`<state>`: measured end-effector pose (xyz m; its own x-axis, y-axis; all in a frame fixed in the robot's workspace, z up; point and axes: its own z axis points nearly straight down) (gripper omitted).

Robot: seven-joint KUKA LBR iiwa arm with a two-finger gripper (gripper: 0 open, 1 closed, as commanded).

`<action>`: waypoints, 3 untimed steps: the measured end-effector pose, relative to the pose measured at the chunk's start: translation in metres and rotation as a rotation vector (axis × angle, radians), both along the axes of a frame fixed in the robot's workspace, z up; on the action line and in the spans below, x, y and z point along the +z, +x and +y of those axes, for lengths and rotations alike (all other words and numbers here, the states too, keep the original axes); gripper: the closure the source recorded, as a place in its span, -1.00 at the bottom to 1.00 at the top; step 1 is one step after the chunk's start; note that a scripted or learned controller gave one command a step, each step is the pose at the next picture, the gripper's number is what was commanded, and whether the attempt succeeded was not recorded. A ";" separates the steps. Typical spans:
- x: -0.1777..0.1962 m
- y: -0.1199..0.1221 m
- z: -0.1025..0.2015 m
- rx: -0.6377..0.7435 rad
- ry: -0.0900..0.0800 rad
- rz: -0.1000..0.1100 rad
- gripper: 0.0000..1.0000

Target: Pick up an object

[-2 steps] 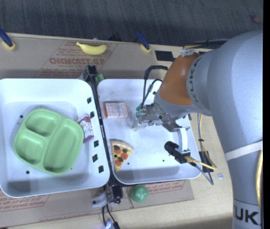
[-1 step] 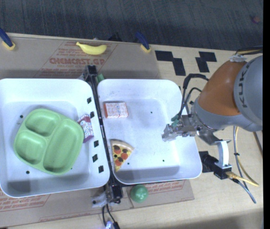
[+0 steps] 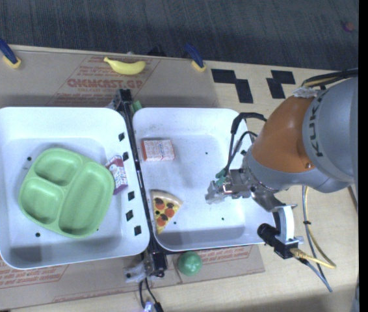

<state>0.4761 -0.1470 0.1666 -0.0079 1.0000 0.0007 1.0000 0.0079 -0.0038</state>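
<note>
Camera view shows the right bin w/ two candidate objs: a pizza slice toy lying flat near the bin's lower-left corner, and a small orange-pink box up nearer the top-left. Neither is lifted; both rest on the bin floor. So the pick isn't done yet, judging by how things lie — nothing sits in the gripper, and reach, close and lift are all left.

Gripper is low over the right half of the same bin, arm coming in from the right, orange band above it. Whether it's released or clenched: can't tell, the tip is small and cluttered w/ cables. Pizza slice is the nearest obj, to the gripper's left and slightly lower in the view, apart from it, w/ bare bin floor between. Box is further, up and left.

Outward: left bin carries a green divided plate and a small dark-red packet by its right wall. On the tabletop outside the bins, a yellow banana lies above, and a green ball sits just below the right bin's bottom edge.

Likely next: shift left toward the pizza slice, then descend.
</note>
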 end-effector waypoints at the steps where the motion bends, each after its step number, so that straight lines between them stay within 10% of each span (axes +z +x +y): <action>1: 0.012 0.003 -0.065 -0.005 -0.001 -0.003 1.00; 2: 0.111 0.093 -0.064 -0.002 -0.002 -0.006 1.00; 3: 0.030 0.121 -0.063 0.000 0.000 0.000 1.00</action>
<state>0.5972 -0.2099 0.1970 -0.0080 1.0000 0.0010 1.0000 0.0080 -0.0040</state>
